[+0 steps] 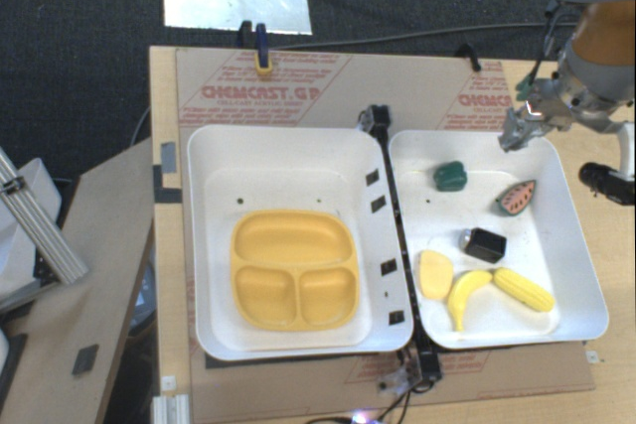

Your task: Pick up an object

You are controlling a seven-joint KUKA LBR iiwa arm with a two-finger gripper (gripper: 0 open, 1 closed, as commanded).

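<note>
Grey-and-orange arm reaches in from the right, its gripper [519,132] poised over the right bin's [576,243] far rim; whether its jaws are parted or closed cannot be told.

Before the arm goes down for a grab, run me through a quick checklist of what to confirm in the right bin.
1. Pincer position: sits over the right bin's far right corner, above none of the items. Not ok for a straight descent.
2. Nothing carried: no item between its tips. Ok.
3. Pincer opening: too small and blurred to read. Cannot tell.
4. Isolated targets: green item and the pink slice each lie apart from the rest. Ok.
5. Crowded targets: banana, corn cob, pale yellow piece and black block bunch at the near end. Not ok for a clean grab.
6. Left bin: yellow divided tray inside, away from the arm. Ok.
</note>
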